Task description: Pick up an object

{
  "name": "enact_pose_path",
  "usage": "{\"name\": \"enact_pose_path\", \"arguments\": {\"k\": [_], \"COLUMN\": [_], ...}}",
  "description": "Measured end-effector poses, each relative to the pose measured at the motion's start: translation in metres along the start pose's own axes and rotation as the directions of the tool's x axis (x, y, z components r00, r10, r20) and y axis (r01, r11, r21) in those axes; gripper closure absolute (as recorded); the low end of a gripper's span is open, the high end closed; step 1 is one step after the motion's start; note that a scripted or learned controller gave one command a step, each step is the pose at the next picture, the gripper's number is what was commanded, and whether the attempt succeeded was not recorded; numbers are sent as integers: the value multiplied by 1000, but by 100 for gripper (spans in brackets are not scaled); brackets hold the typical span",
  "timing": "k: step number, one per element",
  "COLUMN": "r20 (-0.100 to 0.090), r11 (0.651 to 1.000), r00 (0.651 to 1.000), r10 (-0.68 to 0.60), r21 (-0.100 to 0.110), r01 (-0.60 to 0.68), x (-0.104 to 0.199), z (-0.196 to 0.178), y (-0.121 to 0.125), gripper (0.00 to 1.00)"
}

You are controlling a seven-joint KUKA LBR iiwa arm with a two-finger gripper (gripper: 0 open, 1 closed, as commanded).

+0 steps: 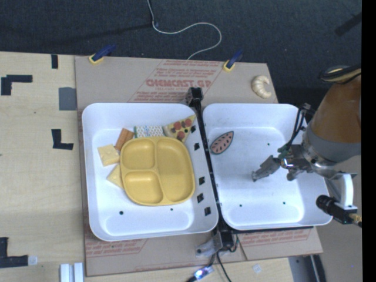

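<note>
My gripper (275, 172) hangs low over the right bin (258, 213), near its middle right, at the end of the grey arm with the orange band. Its fingers are spread open and nothing sits between them. A brown, leaf-shaped oval object (221, 142) lies on the bin floor at the upper left, well to the left of the gripper and apart from it. In the left bin (147, 222) a yellow divided plate (157, 170) lies flat, with several small food-like pieces around its upper and left edges, among them a tan square (108, 154).
A black divider (202, 157) runs between the two bins. A pale curled object (262, 86) lies outside the bins on the cardboard at the upper right. A white cable (188, 31) loops across the dark floor behind the bench.
</note>
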State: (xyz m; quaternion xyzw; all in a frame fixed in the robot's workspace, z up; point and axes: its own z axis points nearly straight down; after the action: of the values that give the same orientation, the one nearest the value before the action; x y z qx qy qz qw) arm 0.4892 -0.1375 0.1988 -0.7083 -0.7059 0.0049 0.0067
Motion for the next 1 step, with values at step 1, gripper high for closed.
{"name": "enact_pose_path", "arguments": {"k": [1], "r20": [2], "r11": [1000], "r00": [1000], "r10": [-4], "r21": [-13], "r01": [4], "x": [0], "z": [-7], "y": [3], "gripper": [0]}}
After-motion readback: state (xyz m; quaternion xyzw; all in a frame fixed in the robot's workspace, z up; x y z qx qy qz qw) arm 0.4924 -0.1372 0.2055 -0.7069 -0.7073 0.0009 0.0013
